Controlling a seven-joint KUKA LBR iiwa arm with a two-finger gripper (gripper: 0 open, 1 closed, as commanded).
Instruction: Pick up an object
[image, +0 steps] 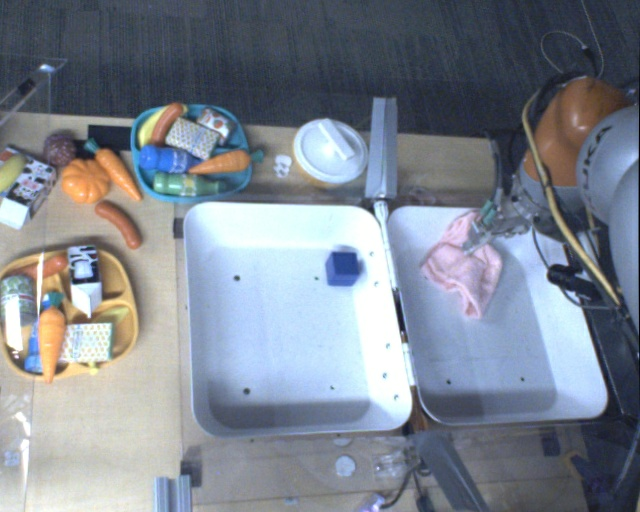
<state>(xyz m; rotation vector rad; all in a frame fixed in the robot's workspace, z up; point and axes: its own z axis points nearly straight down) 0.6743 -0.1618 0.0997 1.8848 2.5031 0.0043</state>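
Dark carpet up top, wooden bench (110, 420) below it with two white bins side by side. Left bin (290, 400) holds one small blue cube (343, 268), upper right area, near the divider. Right bin (520, 390) holds a crumpled pink cloth (462, 272) in its upper left part. Arm (600, 140) comes in from the right, orange band visible near the top right corner, cables looping around it. Gripper (492, 226) sits at the cloth's upper right edge, seems to touch the fabric, but the fingertips are too small and blurred here: can't tell if they're apart or pinched on cloth. Outside the bins: yellow tray (118, 330) of toy food at far left, blue bowl (240, 180) of toy food above the left bin, white lidded container (330, 150) next to it, loose toy pumpkin (84, 181) and sausage (119, 224) on the bench.
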